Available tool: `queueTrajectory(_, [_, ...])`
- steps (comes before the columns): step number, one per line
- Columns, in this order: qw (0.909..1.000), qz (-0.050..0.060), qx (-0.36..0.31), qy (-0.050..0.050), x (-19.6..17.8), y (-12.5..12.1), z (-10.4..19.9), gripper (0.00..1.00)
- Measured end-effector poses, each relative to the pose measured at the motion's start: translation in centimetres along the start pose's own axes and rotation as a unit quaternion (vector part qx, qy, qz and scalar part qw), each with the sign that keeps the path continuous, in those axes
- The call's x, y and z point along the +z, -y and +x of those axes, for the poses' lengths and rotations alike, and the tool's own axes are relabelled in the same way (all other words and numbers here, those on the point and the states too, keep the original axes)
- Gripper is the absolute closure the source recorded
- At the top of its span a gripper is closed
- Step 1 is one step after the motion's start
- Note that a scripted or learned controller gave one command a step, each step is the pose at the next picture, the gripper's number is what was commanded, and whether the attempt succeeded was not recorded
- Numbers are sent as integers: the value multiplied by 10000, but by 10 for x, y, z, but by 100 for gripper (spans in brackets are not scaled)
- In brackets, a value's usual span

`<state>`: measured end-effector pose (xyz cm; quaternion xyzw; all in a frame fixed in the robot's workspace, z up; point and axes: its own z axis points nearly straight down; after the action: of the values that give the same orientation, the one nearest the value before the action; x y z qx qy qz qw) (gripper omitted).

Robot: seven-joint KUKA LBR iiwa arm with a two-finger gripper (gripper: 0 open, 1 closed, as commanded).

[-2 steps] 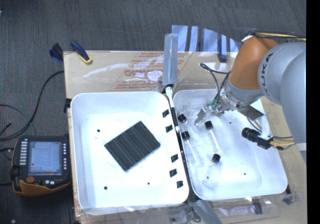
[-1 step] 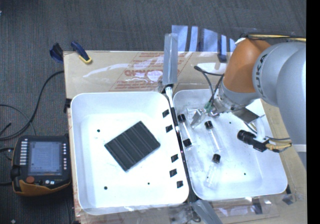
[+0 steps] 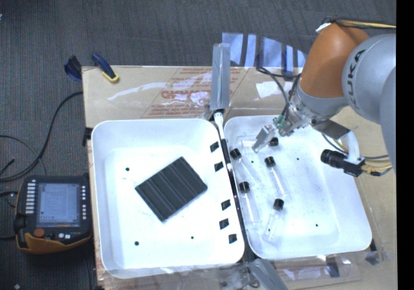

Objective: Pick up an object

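Nearest the lens: clear tubes with black caps, scattered across the right bin. In the left bin, a ribbed black pad. Above the right bin's far-left corner, the gripper, fingers parted, nothing between them.

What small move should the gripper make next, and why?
Probably ease down and slightly toward the camera onto the nearest clear vial. The gripper sits above the right bin, with nothing visibly between its fingers, and several black-capped vials lie just below it.
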<state>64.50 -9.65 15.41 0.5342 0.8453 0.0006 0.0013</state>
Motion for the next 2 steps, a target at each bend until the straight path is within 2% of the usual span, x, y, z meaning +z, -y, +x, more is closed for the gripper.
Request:
queueTrajectory(1, [9998,-83,-159,52,55,1,-15,0])
queueTrajectory(2, [9993,-18,-382,12,-59,6,-14,0])
